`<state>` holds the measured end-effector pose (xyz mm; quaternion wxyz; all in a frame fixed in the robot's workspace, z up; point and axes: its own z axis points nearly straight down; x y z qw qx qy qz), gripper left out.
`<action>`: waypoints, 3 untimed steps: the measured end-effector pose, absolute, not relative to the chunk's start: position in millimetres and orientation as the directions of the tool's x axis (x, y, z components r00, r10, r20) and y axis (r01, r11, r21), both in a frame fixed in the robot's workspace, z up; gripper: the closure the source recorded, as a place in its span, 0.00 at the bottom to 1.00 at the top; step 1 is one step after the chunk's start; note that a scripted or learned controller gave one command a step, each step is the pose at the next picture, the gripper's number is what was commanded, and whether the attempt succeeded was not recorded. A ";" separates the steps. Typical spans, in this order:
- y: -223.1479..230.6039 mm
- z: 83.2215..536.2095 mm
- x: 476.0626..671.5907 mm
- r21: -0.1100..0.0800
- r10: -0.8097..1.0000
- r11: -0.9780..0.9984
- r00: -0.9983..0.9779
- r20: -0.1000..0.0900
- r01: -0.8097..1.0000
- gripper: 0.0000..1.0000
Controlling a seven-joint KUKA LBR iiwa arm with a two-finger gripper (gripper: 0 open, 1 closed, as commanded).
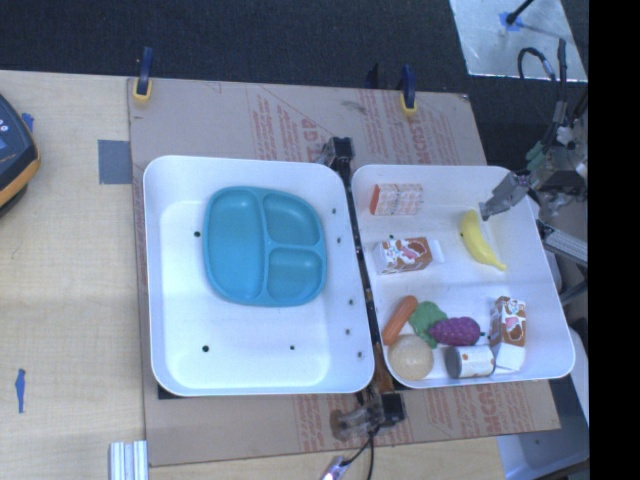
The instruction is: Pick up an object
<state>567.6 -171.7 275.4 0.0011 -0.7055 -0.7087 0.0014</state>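
Observation:
The right white bin [535,268] holds several small items. A yellow banana [480,240] lies near its far right side. An orange and white carton [397,199] sits at the back, with a flat snack packet [406,254] below it. Toward the front lie a carrot [399,319], a green vegetable [428,318], purple grapes [456,330], a pale round ball [410,357], a small can [467,361] and a printed carton [509,332]. My gripper [497,204] hangs at the bin's right rim, just above and right of the banana, with nothing seen in it.
The left white bin [250,363] carries a blue divided plate [265,245]. Both bins rest on a cardboard sheet [250,118] clamped to the wooden bench. A yellow-edged device [12,153] sits at the far left. Cables and arm hardware [555,158] crowd the right edge.

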 end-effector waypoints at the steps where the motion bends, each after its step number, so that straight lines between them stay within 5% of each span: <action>1: -208.8 90.3 600.3 -0.006 1.000 0.004 -0.004 0.000 1.000 0.00; 2: -210.1 102.4 601.5 -0.004 1.000 0.006 -0.006 -0.002 1.000 1.00; 3: -136.8 92.0 647.9 -0.004 1.000 0.006 -0.006 0.000 1.000 1.00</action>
